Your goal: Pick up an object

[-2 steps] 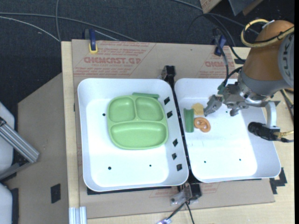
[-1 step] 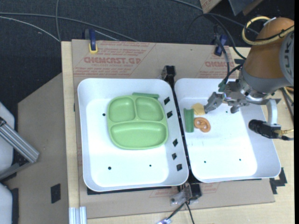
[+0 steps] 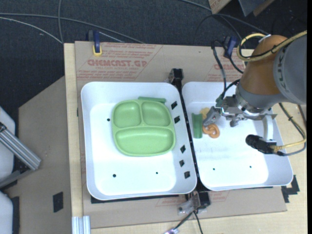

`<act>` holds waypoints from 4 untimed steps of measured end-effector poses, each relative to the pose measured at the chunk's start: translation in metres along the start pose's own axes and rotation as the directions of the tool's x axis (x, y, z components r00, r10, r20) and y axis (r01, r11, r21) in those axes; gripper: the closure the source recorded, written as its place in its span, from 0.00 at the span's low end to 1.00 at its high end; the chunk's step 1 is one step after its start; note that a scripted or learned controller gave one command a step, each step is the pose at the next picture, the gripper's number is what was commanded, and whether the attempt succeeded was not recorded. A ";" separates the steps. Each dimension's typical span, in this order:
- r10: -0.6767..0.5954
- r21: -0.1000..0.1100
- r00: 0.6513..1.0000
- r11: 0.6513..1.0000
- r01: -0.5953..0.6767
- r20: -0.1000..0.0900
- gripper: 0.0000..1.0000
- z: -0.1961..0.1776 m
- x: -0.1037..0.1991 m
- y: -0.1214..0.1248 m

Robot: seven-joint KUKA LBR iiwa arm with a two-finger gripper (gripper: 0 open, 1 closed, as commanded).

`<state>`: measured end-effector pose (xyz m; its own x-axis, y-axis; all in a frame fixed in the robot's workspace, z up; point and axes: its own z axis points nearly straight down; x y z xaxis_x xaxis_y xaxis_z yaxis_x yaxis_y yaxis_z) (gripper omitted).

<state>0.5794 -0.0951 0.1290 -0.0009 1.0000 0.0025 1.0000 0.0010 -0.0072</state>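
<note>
Surface (image 3: pixel 126 57): brown board printed with red lettering, carrying two shallow white bins side by side; blue clamps at its far edge.
Left bin (image 3: pixel 97 145): white, rounded corners, a few small black dots on its floor.
Green plate (image 3: pixel 143 128): sits in the left bin's far-centre area; three compartments, two small ones on the far side, one wide one on the near side; flat, right way up; long axis roughly across the view.
Divider (image 3: pixel 184 130): dark strip between the bins, with small black tabs along the left bin's right wall.
Right bin (image 3: pixel 234 169): white, just beside the left bin.
Green block (image 3: pixel 197 125): in the right bin close to its left wall; narrow, long axis running near-to-far, lying flat.
Orange ring (image 3: pixel 211 130): just beside the green block on its right, touching or nearly touching; small looped shape with an orange-yellow piece above it reaching toward the gripper.
Gripper (image 3: pixel 220 112): low over the right bin's far-left part, next to the orange ring; open or closed, cannot tell.
Arm (image 3: pixel 265 77): grey with orange band, entering from the right over the right bin.
</note>
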 end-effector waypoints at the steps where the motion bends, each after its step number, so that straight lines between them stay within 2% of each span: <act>1: 0.002 -0.006 1.000 1.000 -0.002 0.001 0.00 0.044 0.000 0.001; 2: 0.001 -0.013 1.000 1.000 -0.001 0.001 1.00 0.030 0.000 0.003; 4: -0.001 -0.016 1.000 1.000 0.001 0.003 1.00 -0.099 0.002 0.013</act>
<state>0.5927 -0.0938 0.2278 -0.0015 1.0000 -0.0010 1.0000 0.0016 0.0085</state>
